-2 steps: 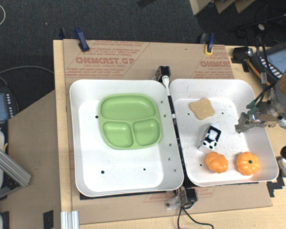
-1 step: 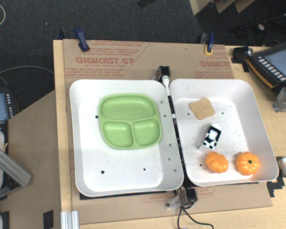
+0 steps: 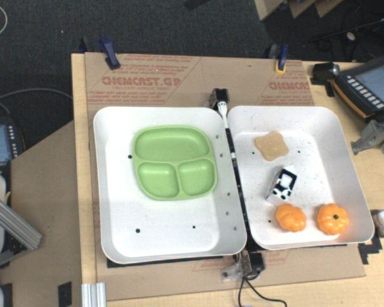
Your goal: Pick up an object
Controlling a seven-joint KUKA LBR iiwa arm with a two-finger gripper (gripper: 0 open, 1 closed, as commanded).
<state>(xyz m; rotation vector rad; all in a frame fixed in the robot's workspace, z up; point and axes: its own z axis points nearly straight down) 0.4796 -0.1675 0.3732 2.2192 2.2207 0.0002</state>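
Note:
The right bin (image 3: 326, 126) holds a tan, flat piece shaped like a slice of bread (image 3: 271, 145) near its back. A small black-and-white block (image 3: 281, 185) lies in the middle of that bin. Two orange pumpkin-shaped toys sit along its front edge, one (image 3: 290, 217) to the left and one (image 3: 333, 219) to the right. The left bin (image 3: 109, 171) carries a green divided plate (image 3: 175, 162) with three compartments, lying flat.
Both bins rest on a brown cardboard sheet (image 3: 147, 75) clamped at the back by a blue clamp (image 3: 109, 52) and another clamp (image 3: 281, 57). A tablet-like device (image 3: 365, 88) lies at the right edge. Cables hang at the front (image 3: 246, 274).

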